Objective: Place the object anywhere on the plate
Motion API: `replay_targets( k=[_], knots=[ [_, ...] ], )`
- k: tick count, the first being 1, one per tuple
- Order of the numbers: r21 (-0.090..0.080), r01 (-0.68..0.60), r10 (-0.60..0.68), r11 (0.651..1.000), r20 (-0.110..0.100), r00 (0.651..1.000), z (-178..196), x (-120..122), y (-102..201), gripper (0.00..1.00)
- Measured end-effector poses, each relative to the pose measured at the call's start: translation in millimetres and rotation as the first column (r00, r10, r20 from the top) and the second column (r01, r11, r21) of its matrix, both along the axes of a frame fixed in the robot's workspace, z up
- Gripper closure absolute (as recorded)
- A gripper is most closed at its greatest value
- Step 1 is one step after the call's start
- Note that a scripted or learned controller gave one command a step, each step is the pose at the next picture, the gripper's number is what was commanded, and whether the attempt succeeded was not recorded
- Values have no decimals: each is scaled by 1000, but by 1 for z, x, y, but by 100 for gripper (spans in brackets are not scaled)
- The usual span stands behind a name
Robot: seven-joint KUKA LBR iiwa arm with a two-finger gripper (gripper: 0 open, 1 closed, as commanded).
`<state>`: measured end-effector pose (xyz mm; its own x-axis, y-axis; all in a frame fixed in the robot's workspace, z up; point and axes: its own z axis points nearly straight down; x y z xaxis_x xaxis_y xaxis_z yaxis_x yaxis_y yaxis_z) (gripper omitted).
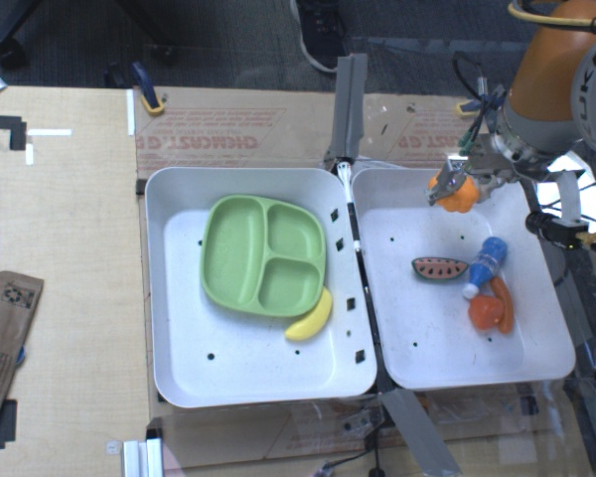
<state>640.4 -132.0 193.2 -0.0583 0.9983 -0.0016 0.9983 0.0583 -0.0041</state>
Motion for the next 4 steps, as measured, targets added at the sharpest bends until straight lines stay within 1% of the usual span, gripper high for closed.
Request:
replay_targets(
  k=[1,2,3,4],
  knots=[
    [1,-285,285,959,2,959,-4,19,77,100],
    [2,-430,430,903,0,903,-4,-35,151,100],
    [3,-554,554,833,0,833,-4,-67,213,100],
    [3,-554,554,833,0,833,-4,-67,213,0]
  ],
)
